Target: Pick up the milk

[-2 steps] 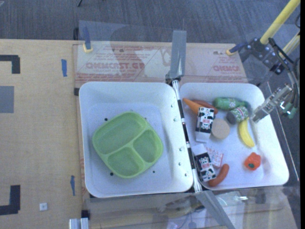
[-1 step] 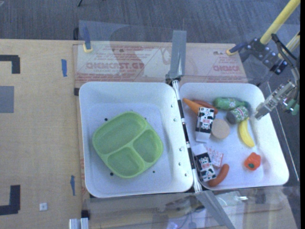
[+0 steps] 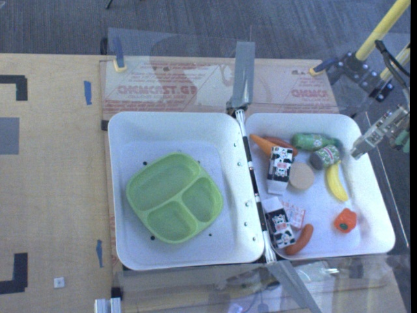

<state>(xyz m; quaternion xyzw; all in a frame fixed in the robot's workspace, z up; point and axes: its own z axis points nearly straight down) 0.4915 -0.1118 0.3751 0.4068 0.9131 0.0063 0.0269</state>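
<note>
Lower milk carton lies beside sausage, right bin.

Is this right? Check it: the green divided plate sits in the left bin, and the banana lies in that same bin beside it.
One detail is wrong. The camera view shows the green divided plate in the left bin, but the banana lies in the right bin, near the milk carton, not beside the plate.
</note>
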